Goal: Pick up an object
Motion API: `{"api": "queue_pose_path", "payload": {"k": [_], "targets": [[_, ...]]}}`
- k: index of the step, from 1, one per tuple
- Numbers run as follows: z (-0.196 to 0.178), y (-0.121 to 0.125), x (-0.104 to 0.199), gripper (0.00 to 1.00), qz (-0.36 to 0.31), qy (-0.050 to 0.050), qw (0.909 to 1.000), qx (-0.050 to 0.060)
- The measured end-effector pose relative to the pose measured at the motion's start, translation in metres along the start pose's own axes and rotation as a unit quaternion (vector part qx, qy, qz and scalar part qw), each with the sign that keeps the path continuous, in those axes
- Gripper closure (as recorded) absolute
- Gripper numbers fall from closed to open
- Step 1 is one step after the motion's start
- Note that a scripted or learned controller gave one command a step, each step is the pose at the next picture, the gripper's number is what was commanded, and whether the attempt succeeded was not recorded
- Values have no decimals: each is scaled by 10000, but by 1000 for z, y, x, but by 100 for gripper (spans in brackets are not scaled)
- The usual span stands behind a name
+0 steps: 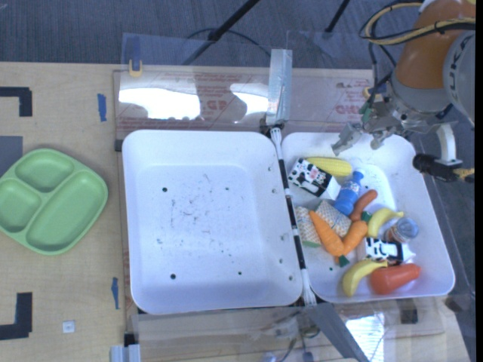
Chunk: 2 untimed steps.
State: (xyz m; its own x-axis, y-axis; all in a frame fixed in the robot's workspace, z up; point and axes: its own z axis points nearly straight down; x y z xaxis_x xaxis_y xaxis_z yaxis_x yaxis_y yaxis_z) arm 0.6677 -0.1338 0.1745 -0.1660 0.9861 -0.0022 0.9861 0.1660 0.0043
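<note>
Green tray (51, 200) beside bins (204, 217)

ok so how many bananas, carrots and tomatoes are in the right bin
bananas: 3 (top, middle, bottom)
carrots: 3 ()
tomatoes: 1
total: 7

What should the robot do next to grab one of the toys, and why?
Probably lower the tool toward the yellow banana at the back of the right bin. The tool sits above the bin's far edge, nothing shows between its fingers, and that banana looks like the nearest toy. It also lies on top, fairly apart from the crowded pile nearer the front.
</note>
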Motion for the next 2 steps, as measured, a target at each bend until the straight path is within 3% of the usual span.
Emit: {"api": "queue_pose_path", "payload": {"k": [1, 2], "targets": [[29, 0, 1, 0, -306, 11, 9995, 15], [3, -73, -45, 0, -281, 8, 9996, 15]]}}
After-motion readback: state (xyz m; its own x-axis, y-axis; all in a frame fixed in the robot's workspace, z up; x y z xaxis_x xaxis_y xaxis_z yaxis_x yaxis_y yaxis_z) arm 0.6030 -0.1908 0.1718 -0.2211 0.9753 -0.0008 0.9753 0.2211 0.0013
